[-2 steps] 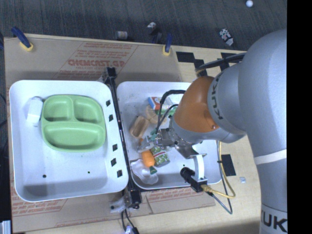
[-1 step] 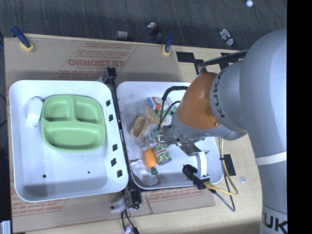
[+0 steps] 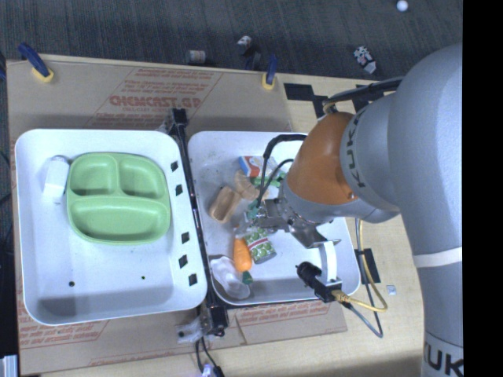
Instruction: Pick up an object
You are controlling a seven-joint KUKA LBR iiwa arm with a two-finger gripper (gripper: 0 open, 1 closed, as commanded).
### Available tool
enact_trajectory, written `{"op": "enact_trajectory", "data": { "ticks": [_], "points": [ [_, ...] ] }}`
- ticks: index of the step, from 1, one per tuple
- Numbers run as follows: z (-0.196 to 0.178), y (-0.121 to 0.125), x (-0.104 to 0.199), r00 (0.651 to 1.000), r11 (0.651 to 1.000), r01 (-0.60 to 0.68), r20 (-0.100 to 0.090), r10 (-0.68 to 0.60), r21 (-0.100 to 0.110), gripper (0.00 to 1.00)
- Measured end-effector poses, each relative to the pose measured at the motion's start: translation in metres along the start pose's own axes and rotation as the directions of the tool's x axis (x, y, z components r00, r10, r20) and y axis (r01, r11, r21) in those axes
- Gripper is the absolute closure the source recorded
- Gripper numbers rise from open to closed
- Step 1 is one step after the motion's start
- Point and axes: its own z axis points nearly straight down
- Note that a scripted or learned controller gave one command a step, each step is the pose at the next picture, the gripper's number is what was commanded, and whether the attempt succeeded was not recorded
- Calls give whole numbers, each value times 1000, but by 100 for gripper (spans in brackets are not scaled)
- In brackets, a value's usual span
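Observation:
In the right bin [image 3: 206,157] lie a tan bread-like piece [image 3: 225,203], an orange carrot [image 3: 242,256], a green and white packet [image 3: 260,248], a crumpled clear wrapper [image 3: 227,276] and a red, white and blue packet [image 3: 250,164]. My gripper [image 3: 263,214] reaches down into the middle of this bin, right of the bread piece and just above the green packet. The orange wrist band and grey arm cover most of the hand, so its fingers are hard to make out. Nothing shows held in it.
The left bin [image 3: 39,281] holds a green divided plate [image 3: 118,196] and a white object [image 3: 55,177] at its left wall. A black divider [image 3: 187,210] runs between the bins. Cables and a black connector [image 3: 316,280] hang over the right bin's near corner.

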Motion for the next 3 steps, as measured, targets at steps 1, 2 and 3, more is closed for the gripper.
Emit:
{"op": "enact_trajectory", "data": {
  "ticks": [1,2,3],
  "points": [
    [-10,1,0,1000,1000,6,3,-6,-2,100],
    [-78,-33,14,1000,1000,-11,-4,11,3,100],
    [-88,-32,14,1000,1000,-6,-2,6,0,100]
  ]
}}
